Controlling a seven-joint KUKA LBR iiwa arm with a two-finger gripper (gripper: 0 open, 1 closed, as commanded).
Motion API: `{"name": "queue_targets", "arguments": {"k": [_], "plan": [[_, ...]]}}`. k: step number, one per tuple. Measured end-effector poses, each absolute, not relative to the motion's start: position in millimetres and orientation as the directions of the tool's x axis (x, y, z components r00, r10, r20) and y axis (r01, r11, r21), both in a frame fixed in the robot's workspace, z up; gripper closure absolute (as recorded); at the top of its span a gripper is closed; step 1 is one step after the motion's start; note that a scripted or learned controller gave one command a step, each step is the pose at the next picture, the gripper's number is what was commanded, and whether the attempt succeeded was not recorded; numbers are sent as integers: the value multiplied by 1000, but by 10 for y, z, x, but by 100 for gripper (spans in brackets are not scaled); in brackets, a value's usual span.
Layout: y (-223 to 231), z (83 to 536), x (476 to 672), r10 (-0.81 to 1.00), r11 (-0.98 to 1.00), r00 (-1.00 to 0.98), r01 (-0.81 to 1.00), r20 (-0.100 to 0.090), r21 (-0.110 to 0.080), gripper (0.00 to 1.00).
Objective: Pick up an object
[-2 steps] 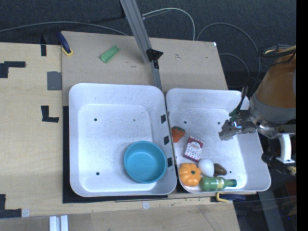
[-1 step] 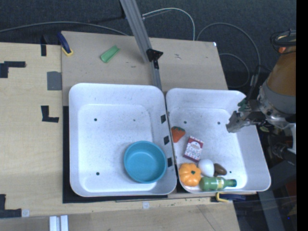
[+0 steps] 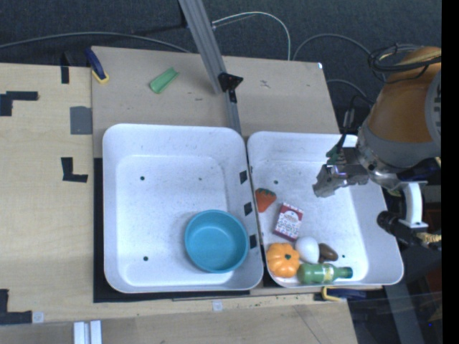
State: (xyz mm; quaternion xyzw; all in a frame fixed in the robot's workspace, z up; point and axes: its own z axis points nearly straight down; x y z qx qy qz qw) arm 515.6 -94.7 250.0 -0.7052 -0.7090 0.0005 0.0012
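Note:
My gripper [image 3: 326, 184] hangs over the right bin [image 3: 301, 153], toward its right side, above bare bin floor. Nothing shows between its fingers. Below and left of it lie a red strawberry-like toy [image 3: 265, 199], a red and white carton [image 3: 288, 221], an orange pumpkin [image 3: 282, 259], a white egg [image 3: 308, 249], a brown piece [image 3: 328, 252] and a green bottle [image 3: 323, 272], clustered along the bin's front edge. A blue bowl [image 3: 216, 240] sits in the left bin [image 3: 143, 156] near its front right corner.
A grey pole [image 3: 204, 38] slants across the back of the bench, ending at the divider between the bins. A green block [image 3: 163, 80] and a blue and yellow clamp [image 3: 97, 66] lie on the bench behind the left bin.

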Motion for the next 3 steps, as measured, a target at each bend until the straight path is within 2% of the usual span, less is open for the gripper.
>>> {"name": "queue_targets", "arguments": {"k": [1, 2, 3], "plan": [[-388, 2376, 5324, 1000, 7, -7, 1000, 1, -2, 100], [168, 2439, 5377, 1000, 8, -8, 1000, 1, -2, 100], [674, 2319, 5407, 1000, 7, -7, 1000, 1, -4, 100]]}}
